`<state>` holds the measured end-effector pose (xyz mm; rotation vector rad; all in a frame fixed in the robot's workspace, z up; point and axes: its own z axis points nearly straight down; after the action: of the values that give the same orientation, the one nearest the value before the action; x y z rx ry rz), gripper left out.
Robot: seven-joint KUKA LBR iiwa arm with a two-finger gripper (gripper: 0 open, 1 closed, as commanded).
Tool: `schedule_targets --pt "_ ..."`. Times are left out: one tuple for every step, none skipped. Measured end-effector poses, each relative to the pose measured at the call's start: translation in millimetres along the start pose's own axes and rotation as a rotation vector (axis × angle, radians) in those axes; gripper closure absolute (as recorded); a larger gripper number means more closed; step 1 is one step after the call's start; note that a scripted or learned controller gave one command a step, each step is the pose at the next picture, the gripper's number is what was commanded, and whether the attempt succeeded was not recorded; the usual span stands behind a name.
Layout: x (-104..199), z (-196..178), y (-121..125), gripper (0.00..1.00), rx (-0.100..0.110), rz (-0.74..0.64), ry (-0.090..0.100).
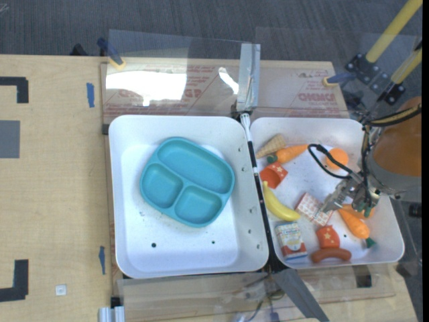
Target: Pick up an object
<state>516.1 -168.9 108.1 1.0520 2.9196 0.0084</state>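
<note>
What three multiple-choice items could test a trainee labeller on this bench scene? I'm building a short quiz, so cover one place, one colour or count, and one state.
1. Where does the teal three-compartment plastic plate lie?
A. Left white bin
B. Right white bin
C. On the wooden bench

2. What colour is the curved toy banana?
A. Green
B. Yellow
C. Blue

3. How do the plate's compartments look?
A. Filled with toys
B. Holding one carrot
C. Bare

Key: 1 A, the plate sits inside the left white bin. 2 B, the banana in the right white bin is plainly yellow. 3 C, all three wells show only teal plastic. The end effector hangs over the right bin, among the toys.
</note>
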Motion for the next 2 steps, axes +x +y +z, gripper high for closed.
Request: schedule_targets --pt "24.0 -146.0 29.4 1.0 0.01 0.08 0.019" --pt "14.6 5.8 8.0 1.0 0.004 -0.451 0.019"
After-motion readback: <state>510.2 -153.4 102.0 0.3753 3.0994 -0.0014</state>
